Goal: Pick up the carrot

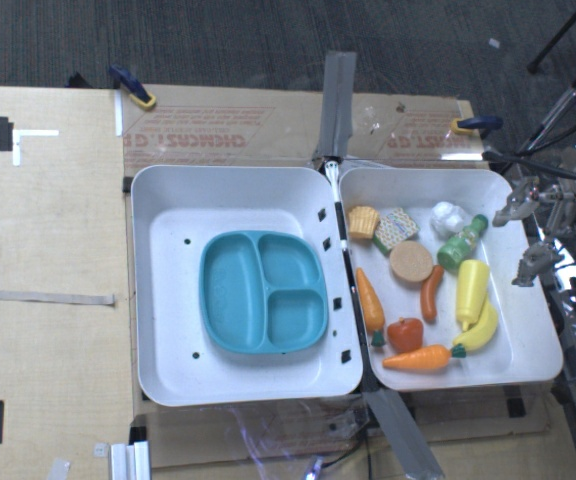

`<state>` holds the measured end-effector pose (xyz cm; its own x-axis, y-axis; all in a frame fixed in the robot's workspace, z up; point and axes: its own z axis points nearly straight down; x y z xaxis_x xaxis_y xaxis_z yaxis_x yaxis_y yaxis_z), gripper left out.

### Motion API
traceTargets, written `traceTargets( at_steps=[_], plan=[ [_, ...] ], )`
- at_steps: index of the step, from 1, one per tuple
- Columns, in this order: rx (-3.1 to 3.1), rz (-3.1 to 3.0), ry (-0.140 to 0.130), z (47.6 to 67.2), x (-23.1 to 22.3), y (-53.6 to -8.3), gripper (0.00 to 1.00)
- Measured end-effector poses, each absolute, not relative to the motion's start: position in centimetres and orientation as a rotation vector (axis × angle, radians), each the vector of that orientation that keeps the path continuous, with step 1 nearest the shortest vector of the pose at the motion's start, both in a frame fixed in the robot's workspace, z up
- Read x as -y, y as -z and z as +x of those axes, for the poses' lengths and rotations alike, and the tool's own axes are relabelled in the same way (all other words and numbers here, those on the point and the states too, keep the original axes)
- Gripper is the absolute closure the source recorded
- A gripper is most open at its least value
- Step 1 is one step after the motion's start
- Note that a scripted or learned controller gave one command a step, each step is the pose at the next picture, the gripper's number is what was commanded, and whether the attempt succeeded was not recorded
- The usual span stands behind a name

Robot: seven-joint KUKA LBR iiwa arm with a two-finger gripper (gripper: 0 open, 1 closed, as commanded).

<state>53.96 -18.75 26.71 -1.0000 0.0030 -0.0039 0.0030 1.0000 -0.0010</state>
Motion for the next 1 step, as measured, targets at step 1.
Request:
traceTargets(
  at_steps=[1],
  plan=[
    [-3.076,-0.622,0.003,49.34,17.70,-25.07,0.00]
  ],
)
